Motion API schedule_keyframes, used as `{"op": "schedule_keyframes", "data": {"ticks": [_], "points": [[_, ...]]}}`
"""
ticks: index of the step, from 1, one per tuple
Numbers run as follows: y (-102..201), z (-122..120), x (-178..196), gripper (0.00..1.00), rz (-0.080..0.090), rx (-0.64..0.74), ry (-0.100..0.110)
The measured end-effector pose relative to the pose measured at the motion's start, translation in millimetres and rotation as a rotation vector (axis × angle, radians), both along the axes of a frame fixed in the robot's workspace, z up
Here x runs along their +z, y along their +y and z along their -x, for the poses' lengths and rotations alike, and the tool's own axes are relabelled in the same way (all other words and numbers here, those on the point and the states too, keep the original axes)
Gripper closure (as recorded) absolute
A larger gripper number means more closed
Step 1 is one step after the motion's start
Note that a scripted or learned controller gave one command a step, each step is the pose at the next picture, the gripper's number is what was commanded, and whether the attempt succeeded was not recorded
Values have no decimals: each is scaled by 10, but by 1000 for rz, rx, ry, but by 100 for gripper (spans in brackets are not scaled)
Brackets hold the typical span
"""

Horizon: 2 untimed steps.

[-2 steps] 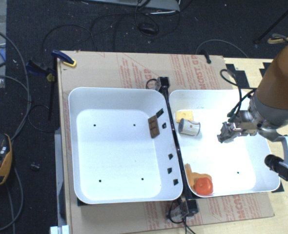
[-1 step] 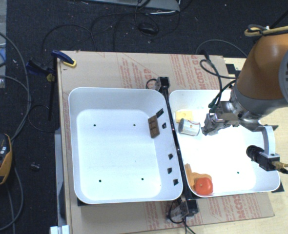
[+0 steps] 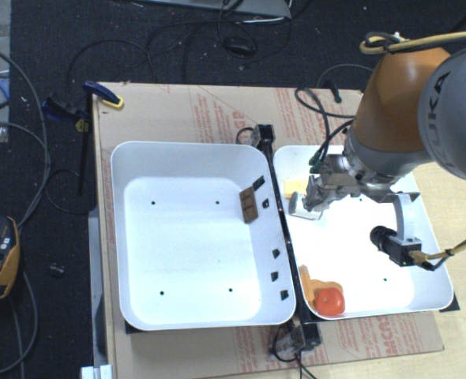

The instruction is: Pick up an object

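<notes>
My gripper [image 3: 306, 204] hangs low over the back left part of the right bin [image 3: 375, 294], below the grey and orange arm [image 3: 403, 109]. A pale yellow object [image 3: 294, 186] lies just behind and left of it, close to the bin wall; whether they touch is unclear. At the bin's front left corner lie a red tomato-like ball [image 3: 329, 300] and an orange piece [image 3: 310, 281] beside it. A brown block [image 3: 249, 204] rests against the right wall of the left bin [image 3: 138, 212].
A black fitting with a yellow cable [image 3: 395, 245] hangs from the arm over the middle of the right bin. Cables and a blue-yellow clamp [image 3: 99, 95] lie behind the bench. The divider between the bins carries small black clips [image 3: 277, 251].
</notes>
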<state>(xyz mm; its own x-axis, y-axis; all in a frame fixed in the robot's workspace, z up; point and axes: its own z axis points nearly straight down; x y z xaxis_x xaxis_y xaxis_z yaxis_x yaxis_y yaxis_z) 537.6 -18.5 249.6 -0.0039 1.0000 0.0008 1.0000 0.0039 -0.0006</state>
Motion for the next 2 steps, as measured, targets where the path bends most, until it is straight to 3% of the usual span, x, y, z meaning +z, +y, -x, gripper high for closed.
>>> {"op": "schedule_keyframes", "data": {"ticks": [2], "points": [[901,-602,17,100,0,0,0]]}}
